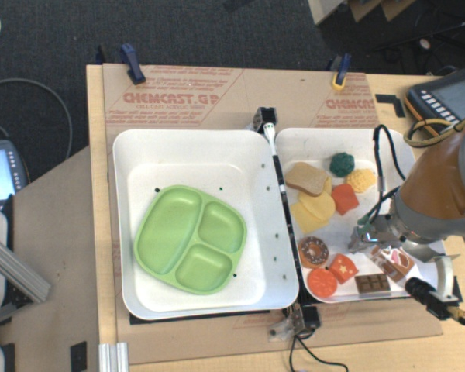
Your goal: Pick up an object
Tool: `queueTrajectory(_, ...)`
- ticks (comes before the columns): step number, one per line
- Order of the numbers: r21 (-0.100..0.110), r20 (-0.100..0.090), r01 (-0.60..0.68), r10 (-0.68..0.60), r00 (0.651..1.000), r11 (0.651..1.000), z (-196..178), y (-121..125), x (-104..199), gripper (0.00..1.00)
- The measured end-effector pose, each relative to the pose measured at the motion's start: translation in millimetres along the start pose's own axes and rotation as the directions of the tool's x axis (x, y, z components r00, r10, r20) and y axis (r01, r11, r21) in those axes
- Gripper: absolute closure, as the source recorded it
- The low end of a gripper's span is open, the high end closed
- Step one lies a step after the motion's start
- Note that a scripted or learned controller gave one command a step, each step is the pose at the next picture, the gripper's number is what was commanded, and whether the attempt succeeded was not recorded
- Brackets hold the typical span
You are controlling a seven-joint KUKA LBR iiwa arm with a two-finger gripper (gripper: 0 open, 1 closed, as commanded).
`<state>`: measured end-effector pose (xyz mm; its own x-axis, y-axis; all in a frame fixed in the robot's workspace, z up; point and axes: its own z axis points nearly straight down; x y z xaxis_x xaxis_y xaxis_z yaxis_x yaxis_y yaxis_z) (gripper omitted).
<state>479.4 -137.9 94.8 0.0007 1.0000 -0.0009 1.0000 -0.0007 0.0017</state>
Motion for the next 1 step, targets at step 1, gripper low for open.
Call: queueTrajectory(1,0.000,0.001,-0.001,0.001,1.000,1.000,10.7,-0.5,-25.7,1.00)
